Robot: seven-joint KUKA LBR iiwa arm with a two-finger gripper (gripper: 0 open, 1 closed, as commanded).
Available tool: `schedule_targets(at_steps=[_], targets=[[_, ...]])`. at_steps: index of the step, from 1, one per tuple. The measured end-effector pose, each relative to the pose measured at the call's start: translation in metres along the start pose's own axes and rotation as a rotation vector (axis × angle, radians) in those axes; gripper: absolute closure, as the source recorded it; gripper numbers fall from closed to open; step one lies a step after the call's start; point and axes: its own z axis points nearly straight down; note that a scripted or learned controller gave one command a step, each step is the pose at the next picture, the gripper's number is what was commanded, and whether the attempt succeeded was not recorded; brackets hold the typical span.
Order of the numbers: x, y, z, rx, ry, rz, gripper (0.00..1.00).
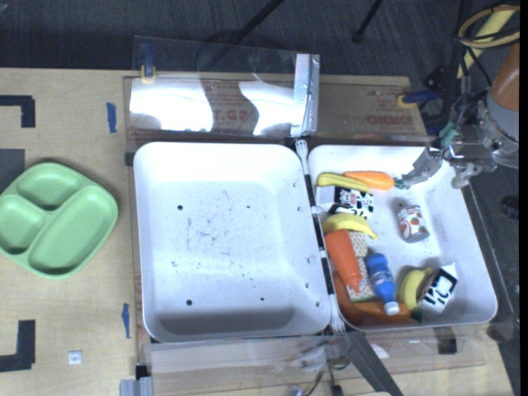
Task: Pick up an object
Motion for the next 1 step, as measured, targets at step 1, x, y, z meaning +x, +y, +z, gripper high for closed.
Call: schedule_targets(at_steps=[1], targets=[[-0.0529,0.0079,0.0538,-0.001,0.000,-0.138,0.00]])
